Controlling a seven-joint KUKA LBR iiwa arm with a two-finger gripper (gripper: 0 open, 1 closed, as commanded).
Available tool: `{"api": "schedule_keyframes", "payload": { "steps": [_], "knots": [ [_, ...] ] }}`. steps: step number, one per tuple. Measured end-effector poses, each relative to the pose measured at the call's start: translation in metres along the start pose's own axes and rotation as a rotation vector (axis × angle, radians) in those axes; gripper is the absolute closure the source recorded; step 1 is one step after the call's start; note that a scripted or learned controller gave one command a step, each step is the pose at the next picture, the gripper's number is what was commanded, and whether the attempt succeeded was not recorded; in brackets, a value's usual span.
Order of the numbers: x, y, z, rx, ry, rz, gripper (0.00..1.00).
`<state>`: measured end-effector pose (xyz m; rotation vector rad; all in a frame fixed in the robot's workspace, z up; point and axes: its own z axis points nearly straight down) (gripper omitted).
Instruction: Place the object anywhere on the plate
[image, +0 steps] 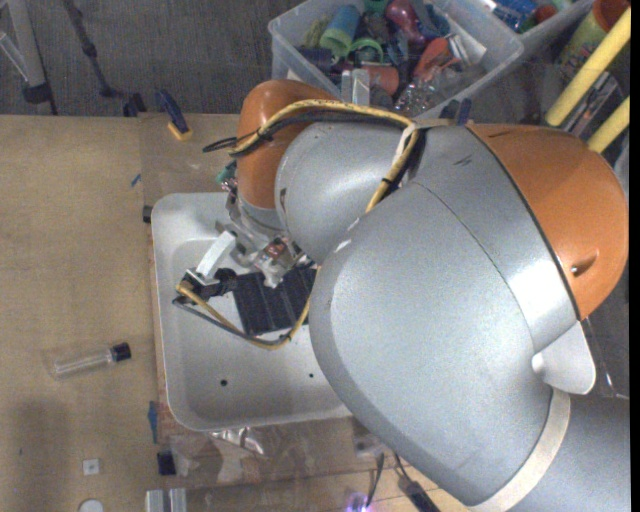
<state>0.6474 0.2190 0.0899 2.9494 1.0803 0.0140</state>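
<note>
Grey arm (440, 300), one tool (240, 290) over one white bin (190, 390)

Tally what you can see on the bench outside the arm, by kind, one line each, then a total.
White bin: 1
Clear vial with a black cap, on the wood left of the bin: 1
Blue clamp, on the wood at the back: 1
Total: 3
The arm covers much of the bench, so anything beneath it goes uncounted.

Robot lab, arm (470, 300), toy tub (400, 45) (cluttered)
</note>
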Motion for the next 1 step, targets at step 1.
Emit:
{"api": "schedule_keyframes", "payload": {
  "steps": [1],
  "knots": [
    [0.0138, 0.0020, -0.0774, 0.005, -0.008, -0.223, 1.00]
  ]
}}
